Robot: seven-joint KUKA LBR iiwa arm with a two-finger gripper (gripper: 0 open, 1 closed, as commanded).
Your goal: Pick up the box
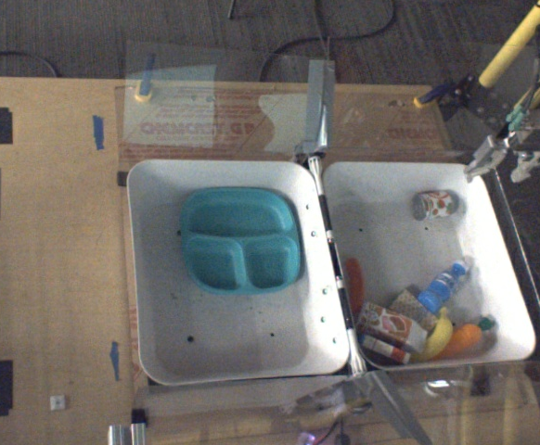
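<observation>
Bench: wooden top (47,276) bearing two white bins side by side, left bin (159,341) and right bin (502,276).
Box (392,332): lies flat in right bin's near-left corner; long axis slants down toward the right; red and white printed faces.
Neighbours: banana (440,336) and brown packet (411,304) touching the box; carrot (465,338), blue bottle (443,288), red strip (354,286) near; can (434,205) well apart.
Left bin: teal divided tray (240,239).
Gripper (511,151): over right bin's far-right corner; finger state cannot be told.

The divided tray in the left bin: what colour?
Teal, plain and unpatterned; the divided tray shows best in the camera view.
</observation>
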